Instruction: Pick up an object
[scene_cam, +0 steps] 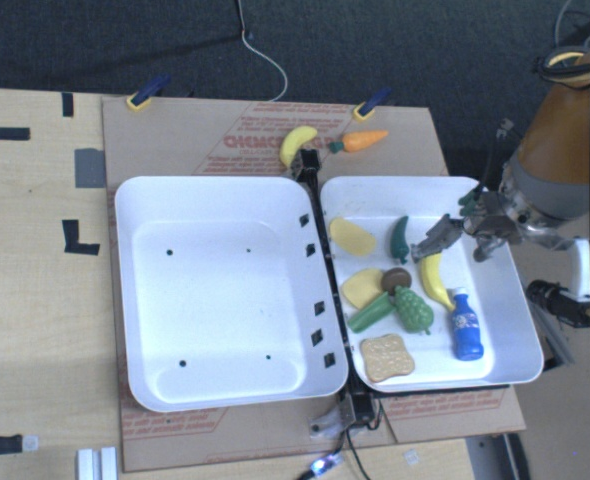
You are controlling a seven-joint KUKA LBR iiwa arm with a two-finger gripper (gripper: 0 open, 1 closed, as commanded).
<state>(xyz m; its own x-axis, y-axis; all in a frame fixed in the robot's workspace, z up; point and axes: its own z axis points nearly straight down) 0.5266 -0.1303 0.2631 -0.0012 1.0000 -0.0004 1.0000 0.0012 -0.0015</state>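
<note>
The right bin [495,368] holds several toy foods: a yellow banana [435,282], a blue bottle [465,327], a green broccoli [413,310], a brown mushroom [396,279], a dark green pepper [400,238], two yellow lumps [352,236] [362,288], a green cucumber [371,314] and a cracker [386,357]. My gripper [453,250] hangs over the bin's upper right part, just above the banana's top end. Its fingers are spread open with nothing between them.
The left bin [135,268] lies beside the right one. Behind the bins, on the cardboard, rest a second banana [296,145] and a carrot [361,141]. Two clamps [147,91] [373,101] pin the cardboard's far edge.
</note>
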